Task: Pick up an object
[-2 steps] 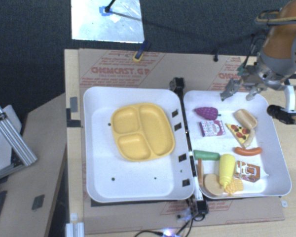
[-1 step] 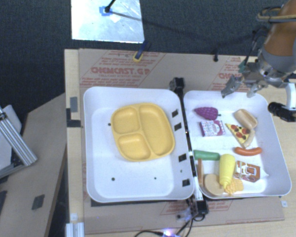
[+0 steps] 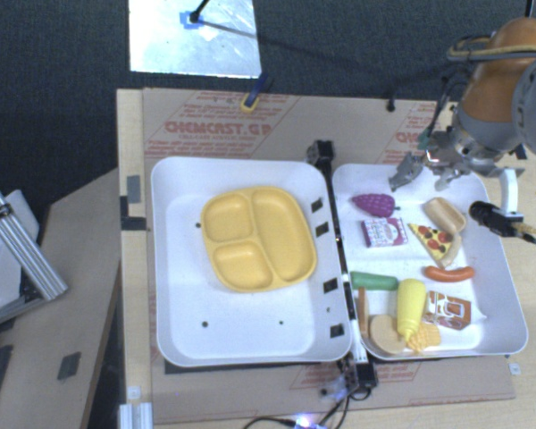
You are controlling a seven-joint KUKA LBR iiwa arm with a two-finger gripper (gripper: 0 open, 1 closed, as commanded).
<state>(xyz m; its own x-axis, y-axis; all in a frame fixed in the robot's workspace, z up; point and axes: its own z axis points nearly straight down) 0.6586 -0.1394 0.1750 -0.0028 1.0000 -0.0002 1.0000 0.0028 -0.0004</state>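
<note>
In the camera view we see two shallow white bins side by side on the bench. The left bin [image 3: 174, 266] holds a yellow divided tray [image 3: 255, 238], lying roughly in its middle and turned at a slant.

The right bin [image 3: 509, 324] holds the toy food items. Near its back left lies a purple grape-like piece [image 3: 373, 205]; just in front of it sits a small pink-and-white packet [image 3: 383, 231]. To the right of these we find a hot-dog bun [image 3: 444, 214] and a pizza slice [image 3: 435, 241], the two touching or nearly so. In front of the pizza slice lies a red sausage [image 3: 448, 274]. Along the left wall of this bin lies a green cucumber-like piece [image 3: 373, 281]. Toward the front corner we find a yellow bottle [image 3: 410, 303], a corn cob [image 3: 420, 336], a tan round piece [image 3: 382, 333] and a brown-and-white carton [image 3: 450, 310], grouped closely.

The arm enters from the right. Its gripper [image 3: 427, 172] hangs over the back edge of the right bin, above and behind the grape-like piece and the bun. The two fingers stand spread apart, with nothing between them. No item is lifted; all rest in the bins.
</note>
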